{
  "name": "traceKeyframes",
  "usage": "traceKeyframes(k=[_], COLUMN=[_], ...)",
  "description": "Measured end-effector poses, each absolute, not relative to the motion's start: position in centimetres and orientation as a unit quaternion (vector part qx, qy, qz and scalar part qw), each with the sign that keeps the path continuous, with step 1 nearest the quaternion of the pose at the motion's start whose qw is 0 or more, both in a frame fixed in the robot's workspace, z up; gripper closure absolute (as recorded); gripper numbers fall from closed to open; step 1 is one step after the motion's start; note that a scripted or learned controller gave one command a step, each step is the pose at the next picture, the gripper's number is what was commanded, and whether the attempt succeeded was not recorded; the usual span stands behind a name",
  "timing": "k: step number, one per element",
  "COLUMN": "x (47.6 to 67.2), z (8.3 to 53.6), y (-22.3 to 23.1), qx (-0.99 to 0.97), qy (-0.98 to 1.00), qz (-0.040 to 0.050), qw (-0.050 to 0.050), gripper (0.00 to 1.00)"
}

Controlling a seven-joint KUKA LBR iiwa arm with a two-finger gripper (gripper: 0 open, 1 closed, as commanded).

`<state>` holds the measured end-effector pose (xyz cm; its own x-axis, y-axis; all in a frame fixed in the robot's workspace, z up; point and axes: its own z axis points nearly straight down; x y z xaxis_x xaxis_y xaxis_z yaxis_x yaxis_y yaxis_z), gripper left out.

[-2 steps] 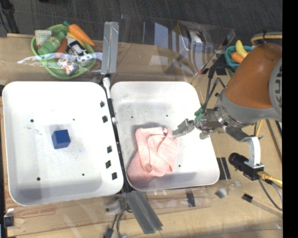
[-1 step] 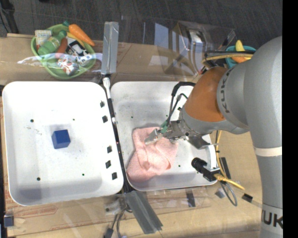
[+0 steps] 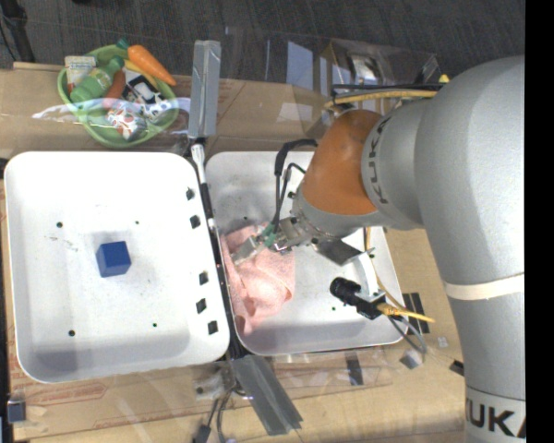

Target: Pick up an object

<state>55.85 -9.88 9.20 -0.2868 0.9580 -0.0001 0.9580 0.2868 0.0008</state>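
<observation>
Pink cloth (image 3: 261, 282), crumpled, lies in the right bin (image 3: 351, 335), pressed against the wall it shares with the left bin (image 3: 37, 247); it is the likeliest pick, being the nearest thing to my tool

My tool (image 3: 270, 240) sits low at the cloth's upper edge, touching or nearly so. From above the wrist hides the tips, so I cannot tell whether the tool is spread or closed, nor whether any fabric is caught in it

Arm comes in from the right, orange band (image 3: 337, 178) over the middle of the right bin, wrist angled down toward the dividing wall. I judge the slant is there to reach the cloth where it bunches against that wall

Blue cube (image 3: 114, 257) rests alone on the left bin's floor, well apart from my tool; not the present target

Green bowl (image 3: 120, 100) of toy food, a carrot among it, stands on the counter (image 3: 18, 90) beyond the left bin, out of play

Judgement: approach done or nearly done, lift not yet made. Soft cloth will sag and may slip free if only a thin fold is taken; the nearby wall may crowd the tool
</observation>
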Motion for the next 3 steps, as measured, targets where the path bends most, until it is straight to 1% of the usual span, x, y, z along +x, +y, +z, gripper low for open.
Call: traceKeyframes(k=[1, 3], x=[52.2, 62.0], z=[9.2, 9.2], y=[-12.4, -10.5], qx=[0.612, 0.702], qy=[0.791, 0.712], qz=[-0.0001, -0.0009], qw=[0.000, -0.001], gripper=[0.00, 0.00])
